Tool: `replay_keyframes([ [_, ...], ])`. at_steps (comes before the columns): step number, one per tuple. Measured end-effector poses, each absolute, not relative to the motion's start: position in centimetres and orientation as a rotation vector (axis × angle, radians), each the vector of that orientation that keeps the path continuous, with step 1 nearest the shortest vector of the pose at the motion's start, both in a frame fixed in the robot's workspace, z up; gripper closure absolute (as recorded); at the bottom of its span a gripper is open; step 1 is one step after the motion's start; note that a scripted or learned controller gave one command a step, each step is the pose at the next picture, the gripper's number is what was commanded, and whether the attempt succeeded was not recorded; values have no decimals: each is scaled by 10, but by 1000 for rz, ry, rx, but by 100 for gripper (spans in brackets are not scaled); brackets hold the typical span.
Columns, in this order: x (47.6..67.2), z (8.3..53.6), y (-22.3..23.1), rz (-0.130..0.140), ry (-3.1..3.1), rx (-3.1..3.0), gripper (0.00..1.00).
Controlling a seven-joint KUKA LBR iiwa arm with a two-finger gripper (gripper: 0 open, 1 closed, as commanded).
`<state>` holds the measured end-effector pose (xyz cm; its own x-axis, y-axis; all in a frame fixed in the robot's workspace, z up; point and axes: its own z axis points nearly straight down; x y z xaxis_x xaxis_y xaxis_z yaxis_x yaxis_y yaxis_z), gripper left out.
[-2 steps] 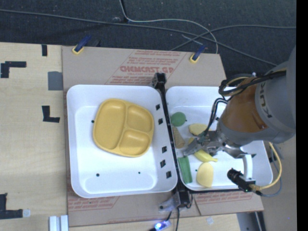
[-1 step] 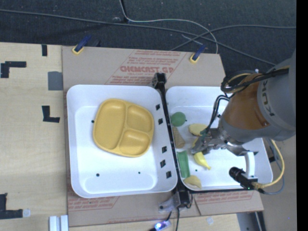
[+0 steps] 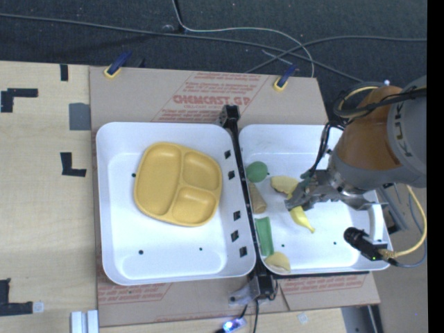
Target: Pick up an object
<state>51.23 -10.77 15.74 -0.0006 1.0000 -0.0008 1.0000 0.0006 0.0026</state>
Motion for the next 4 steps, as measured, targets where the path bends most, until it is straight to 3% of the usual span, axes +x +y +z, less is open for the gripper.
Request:
replay_keyframes([
  [2,509,247,-101,3,2221,2218,100],
  [3,528,242,-49,0,2231,2215,100],
  [4,531,227,-2,-3,2229,2217,100],
])
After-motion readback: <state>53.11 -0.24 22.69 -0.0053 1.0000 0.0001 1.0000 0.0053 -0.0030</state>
